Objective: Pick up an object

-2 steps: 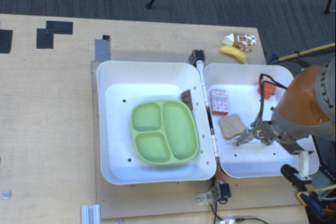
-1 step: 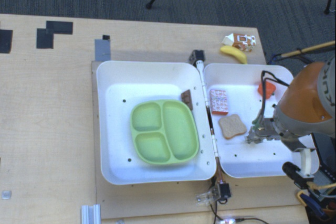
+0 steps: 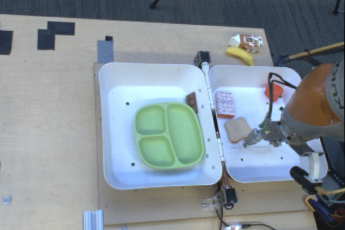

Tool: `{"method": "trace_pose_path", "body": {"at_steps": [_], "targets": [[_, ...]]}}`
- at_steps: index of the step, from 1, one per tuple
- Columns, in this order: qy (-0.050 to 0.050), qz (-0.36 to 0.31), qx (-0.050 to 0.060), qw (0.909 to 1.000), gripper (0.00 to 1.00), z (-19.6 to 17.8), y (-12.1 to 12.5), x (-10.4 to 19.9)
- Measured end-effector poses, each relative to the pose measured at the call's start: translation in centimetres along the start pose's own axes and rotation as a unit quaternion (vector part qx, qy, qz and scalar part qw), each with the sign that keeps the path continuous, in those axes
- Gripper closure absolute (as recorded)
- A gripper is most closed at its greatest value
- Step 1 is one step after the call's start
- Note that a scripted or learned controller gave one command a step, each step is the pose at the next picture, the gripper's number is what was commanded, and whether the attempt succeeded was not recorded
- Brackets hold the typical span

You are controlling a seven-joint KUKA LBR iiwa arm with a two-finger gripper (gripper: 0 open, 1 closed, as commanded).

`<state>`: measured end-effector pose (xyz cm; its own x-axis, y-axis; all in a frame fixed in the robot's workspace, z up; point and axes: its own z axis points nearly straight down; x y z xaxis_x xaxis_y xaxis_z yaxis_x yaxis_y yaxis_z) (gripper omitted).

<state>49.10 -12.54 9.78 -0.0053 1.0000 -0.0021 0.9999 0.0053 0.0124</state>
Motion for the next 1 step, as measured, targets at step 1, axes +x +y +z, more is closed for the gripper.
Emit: {"method": "trace_pose_path", "body": {"at_steps": [1], "targets": [[0.0, -0.002, -0.002, 1.0, 1.0, -1.05, 0.18, 0.05]]}}
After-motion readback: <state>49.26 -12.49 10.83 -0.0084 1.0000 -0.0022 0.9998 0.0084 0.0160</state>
